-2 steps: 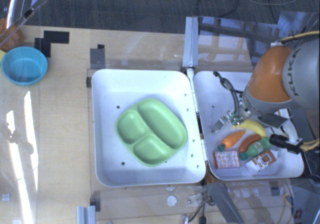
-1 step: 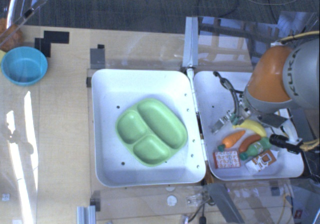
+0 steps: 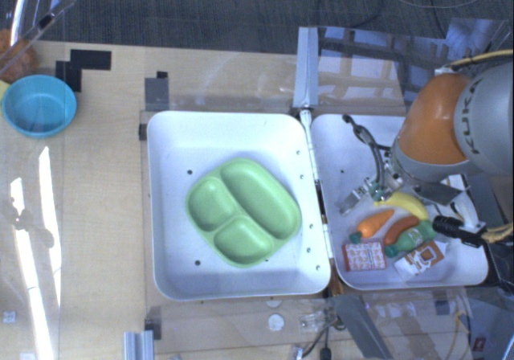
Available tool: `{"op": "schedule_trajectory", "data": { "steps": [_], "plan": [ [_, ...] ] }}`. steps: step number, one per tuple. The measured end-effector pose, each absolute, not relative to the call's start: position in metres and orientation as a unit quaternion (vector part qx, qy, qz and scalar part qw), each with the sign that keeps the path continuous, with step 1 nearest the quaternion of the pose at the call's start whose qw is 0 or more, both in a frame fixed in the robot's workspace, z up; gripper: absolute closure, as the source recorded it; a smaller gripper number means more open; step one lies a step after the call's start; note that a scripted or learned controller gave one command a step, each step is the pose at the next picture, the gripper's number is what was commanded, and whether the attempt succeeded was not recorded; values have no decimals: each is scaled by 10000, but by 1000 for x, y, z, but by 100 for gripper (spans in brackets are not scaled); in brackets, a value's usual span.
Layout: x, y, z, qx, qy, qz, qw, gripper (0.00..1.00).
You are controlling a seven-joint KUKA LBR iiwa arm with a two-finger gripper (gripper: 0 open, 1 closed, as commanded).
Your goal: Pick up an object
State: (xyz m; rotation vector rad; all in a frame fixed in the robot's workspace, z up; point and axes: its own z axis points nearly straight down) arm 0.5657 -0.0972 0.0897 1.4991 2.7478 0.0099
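**Arm over the right bin, beside a cluster of small objects**

From the camera above, we look down at a slant on a pale wooden table (image 3: pixel 96 230) that carries two shallow white bins side by side.

The left bin (image 3: pixel 173 270) holds a green divided plate (image 3: pixel 243 210) with three compartments, lying flat near the bin's middle and turned at an angle to the bin's walls.

The right bin (image 3: pixel 337 157) holds a group of small objects toward its near right part. We see a yellow banana (image 3: pixel 406 204), with an orange carrot (image 3: pixel 375 223) just below and to its left. Beside the carrot lies a second orange vegetable with a green end (image 3: pixel 401 235). A small red packet (image 3: pixel 364 255) lies flat near the bin's front wall, and a white carton (image 3: pixel 422 258) sits to its right, close against the vegetable.

The grey arm with its orange band (image 3: pixel 430 121) reaches in from the right and hangs over the right bin. Its tool (image 3: pixel 376 188) sits just above and left of the banana, near the carrot. We cannot tell how far the tool is open, and we see nothing between its tips.

At the table's far left stands a blue bowl (image 3: pixel 39 104).
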Motion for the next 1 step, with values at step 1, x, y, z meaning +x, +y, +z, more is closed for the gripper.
{"op": "schedule_trajectory", "data": {
  "steps": [1],
  "plan": [
    [566,-97,90,4789,8778,32,57,0]
  ]
}}
